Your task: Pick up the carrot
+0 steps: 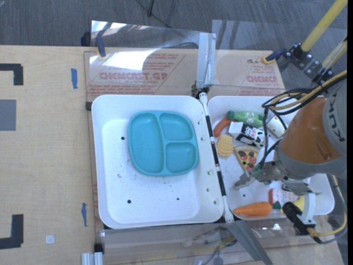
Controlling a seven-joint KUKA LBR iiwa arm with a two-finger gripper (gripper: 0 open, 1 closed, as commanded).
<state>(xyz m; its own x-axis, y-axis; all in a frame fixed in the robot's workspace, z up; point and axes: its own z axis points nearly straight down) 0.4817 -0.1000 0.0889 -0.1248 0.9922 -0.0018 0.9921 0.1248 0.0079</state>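
I've got the orange plastic carrot (253,208) lying flat near the front edge of the right-hand white bin (325,203), tip pointing left. My two-finger gripper (246,180) hangs just above it, jaws spread, nothing between them. It looks light, rigid and slick, so I'd pinch across the thick middle, not the tapering tip, where it could squirt out.

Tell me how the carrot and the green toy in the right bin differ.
The carrot is orange; the green toy is green with a pale end. The carrot lies near the near edge of the right bin, while the green toy lies at its far edge. The carrot tapers to a point; the green toy looks blunter. Both are elongated, lie roughly crosswise, and rest apart from the tool.
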